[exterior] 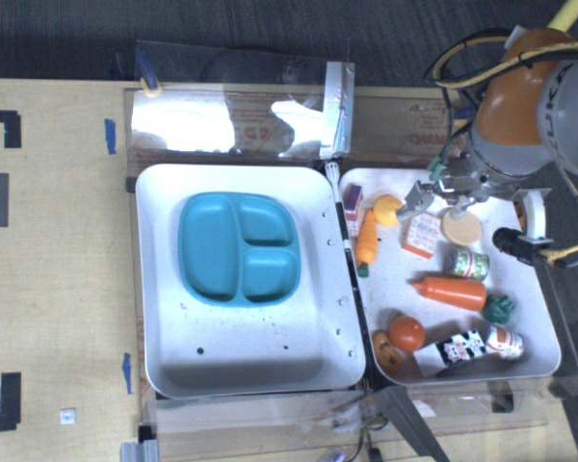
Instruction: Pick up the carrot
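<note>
Hovering over the far part of the right bin [549,349], the gripper [450,187] hangs below the grey arm [520,123]; whether it is spread or pressed together cannot be told from this angle, and nothing shows held in it. Just beneath and beside it lie a pale round disc [461,228] and a small red-and-white packet [421,235], with a yellow piece [386,207] a little further left. Nearer in the same bin sits a small green-labelled can [469,263], and just near of that lies the carrot [453,292], stretched left to right, its orange body pointing left and its green top [501,307] at the right end. A second orange, carrot-like piece [367,242] lies along the bin's left wall. At the near edge are a tomato [406,333], a black-and-white cow-patterned toy [462,347] and a small bottle [504,342]. The left bin [164,345] holds a blue divided plate [239,246].

The task looks to be in its approach stage: the carrot lies untouched, apart from the claw. The next move would call for shifting nearward past the can, lining up across the carrot's narrow width, then descending without nudging the can.
</note>
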Motion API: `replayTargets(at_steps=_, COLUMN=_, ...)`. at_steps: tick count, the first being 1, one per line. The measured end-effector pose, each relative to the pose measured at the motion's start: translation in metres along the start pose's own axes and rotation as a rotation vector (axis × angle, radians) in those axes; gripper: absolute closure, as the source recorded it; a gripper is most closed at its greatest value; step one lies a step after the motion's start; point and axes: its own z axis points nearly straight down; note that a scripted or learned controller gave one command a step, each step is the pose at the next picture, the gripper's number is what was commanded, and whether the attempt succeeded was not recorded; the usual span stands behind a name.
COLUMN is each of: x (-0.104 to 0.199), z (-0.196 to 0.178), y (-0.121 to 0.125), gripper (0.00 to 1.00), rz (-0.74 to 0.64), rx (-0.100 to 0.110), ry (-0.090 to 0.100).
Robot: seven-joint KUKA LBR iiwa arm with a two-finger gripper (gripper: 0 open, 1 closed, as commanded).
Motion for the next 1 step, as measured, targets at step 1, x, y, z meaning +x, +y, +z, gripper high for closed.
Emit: replayTargets(at_steps=1, x=-0.0152, z=-0.0313, y=0.0202, gripper=0.0, rz=0.029, rx=-0.015, ry=-0.005)
